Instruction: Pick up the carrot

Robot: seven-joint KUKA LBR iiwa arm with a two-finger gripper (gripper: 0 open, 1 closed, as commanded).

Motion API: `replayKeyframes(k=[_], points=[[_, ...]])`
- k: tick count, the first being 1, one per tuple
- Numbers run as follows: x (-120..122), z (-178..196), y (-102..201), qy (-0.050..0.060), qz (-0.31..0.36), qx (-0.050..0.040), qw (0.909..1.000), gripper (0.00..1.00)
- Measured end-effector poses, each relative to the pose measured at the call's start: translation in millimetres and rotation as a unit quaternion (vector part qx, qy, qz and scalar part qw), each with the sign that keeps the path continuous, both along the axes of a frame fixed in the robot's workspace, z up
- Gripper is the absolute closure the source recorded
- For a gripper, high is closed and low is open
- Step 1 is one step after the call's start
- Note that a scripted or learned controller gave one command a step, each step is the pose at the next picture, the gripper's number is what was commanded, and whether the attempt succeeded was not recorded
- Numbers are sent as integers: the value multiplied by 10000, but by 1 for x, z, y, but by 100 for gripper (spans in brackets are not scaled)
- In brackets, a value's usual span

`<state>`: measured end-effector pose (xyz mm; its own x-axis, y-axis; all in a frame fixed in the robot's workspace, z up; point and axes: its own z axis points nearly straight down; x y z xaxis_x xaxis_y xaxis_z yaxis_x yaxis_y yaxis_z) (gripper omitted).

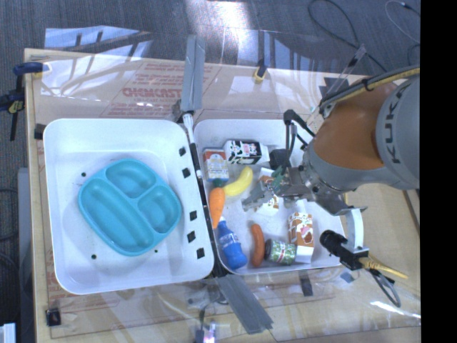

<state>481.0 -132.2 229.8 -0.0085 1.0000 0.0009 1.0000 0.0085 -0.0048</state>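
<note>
Worktop (107, 95): pale surface under a clear sheet, carrying two shallow white bins side by side.

Right bin (207, 128), nearest row first: a blue bottle (230, 245) lay against the dividing wall, its cap pointing away from the near rim. Just beside it lay an orange-red sausage-shaped piece (257, 244), then a small green-labelled can (283, 251) on its side, then a white carton with an orange print (302, 229) by the right wall.

Carrot (216, 206): orange, lying lengthwise along the dividing wall, its near end touching the blue bottle's cap, its far end just beside the banana. It lay free, apart from the gripper.

Banana (240, 183): yellow, slanted across the middle of the bin. Beyond it stood a small red-and-white carton (216, 164) and a black-and-white cow-patterned carton (245, 151) near the far wall.

Gripper (261, 197): low over the bin's middle, to the right of the banana, above a small white-and-orange item too blurred to name. Whether its fingers were spread or pressed together could not be told. Nothing could be seen held between them.

Arm (357, 138): grey with an orange band, reaching in from the right.

Left bin (53, 213): held a light-blue divided plate (128, 206) with three compartments.
</note>
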Motion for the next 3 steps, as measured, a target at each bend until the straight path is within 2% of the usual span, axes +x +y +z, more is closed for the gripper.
replayKeyframes(k=[1,2,3], points=[[25,-88,16,1,1074,4,9942,0],[95,-139,-3,-7,1546,3,9880,0],[95,-129,-3,0,1559,1,9878,100]])
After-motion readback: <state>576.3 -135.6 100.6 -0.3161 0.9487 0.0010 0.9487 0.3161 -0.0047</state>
